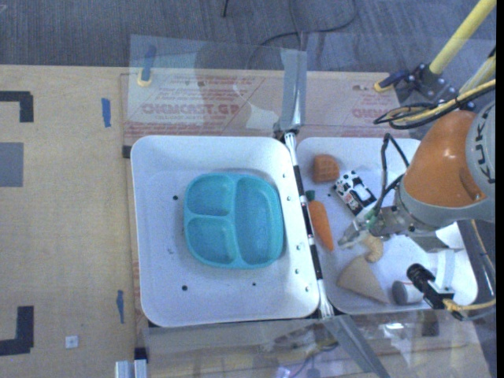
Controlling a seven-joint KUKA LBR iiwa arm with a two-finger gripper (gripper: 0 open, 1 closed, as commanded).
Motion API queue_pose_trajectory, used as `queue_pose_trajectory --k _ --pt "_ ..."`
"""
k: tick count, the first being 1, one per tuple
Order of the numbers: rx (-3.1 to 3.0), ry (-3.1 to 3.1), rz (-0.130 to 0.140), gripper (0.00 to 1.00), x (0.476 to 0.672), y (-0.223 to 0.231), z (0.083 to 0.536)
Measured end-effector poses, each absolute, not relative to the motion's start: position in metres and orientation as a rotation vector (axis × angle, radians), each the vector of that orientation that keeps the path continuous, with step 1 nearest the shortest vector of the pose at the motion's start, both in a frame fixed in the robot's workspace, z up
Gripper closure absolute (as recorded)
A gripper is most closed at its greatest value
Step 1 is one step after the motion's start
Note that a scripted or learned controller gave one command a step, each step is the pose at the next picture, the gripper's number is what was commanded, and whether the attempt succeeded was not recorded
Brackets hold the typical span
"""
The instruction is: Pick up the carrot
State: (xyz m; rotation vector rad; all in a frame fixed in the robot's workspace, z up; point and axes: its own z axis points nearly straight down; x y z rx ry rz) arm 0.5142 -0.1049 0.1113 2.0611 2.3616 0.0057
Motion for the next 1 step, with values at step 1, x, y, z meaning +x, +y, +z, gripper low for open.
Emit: queue_pose_trajectory --k 1 --pt "2.079 2.351 0.004 1.0 0.5118 -0.1106 0.1187"
